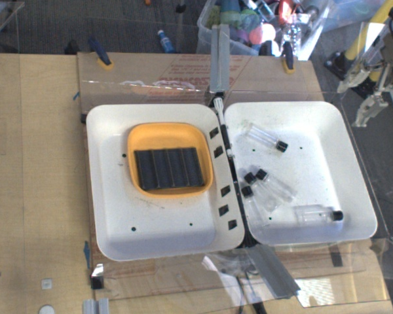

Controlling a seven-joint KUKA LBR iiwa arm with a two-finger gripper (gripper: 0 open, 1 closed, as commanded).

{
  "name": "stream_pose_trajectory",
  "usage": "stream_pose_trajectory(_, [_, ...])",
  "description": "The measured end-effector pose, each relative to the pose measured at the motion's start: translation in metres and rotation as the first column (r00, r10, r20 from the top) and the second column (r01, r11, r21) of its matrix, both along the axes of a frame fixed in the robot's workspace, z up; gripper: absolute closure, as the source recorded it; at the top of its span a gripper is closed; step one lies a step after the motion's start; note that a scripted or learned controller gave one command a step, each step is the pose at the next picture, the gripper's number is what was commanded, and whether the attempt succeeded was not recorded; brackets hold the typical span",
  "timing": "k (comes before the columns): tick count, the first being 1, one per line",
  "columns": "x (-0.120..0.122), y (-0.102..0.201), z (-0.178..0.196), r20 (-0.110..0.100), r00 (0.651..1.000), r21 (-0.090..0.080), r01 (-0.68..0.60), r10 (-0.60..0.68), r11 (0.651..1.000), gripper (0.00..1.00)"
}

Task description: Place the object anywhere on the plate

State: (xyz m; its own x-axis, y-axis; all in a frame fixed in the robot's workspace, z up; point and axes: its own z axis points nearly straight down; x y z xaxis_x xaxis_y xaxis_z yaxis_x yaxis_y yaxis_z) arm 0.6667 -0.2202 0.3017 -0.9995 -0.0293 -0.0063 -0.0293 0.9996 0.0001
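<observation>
Along the near edge of the desk [33, 175], a grey strip [275, 277] lies at a slant over crumpled clear film, just in front of the seam between the two bins. The left bin [111, 234] holds an orange plate [137, 136] with rounded corners, set a little toward the bin's far side. The black ridged block [169, 169] lies flat on the plate and covers most of its floor, its ribs running near to far. A row of small black tabs [224, 191] lines the seam where the two bins meet. In the right bin [354, 175], a clear tube with a black cap [318, 214] lies near the near right corner. Two more capped tubes [262, 185] lie close together in the left middle, and a fourth tube [265, 138] lies toward the far side. Beyond the bins a cardboard sheet [150, 70] covers the far part of the desk, and a grey bar [217, 57] lies in line with the seam. Past the desk's far right corner hangs the pale gripper [370, 106], well apart from both bins; I cannot tell whether it is apart or together. Farthest off, a clear tub of coloured toys [268, 12] sits on the floor.
</observation>
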Motion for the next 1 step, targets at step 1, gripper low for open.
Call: stream_pose_trajectory(1, [0.0017,0.071,-0.0351,-0.001,0.959,0.001,-0.284,0.284,0.959,0.0])
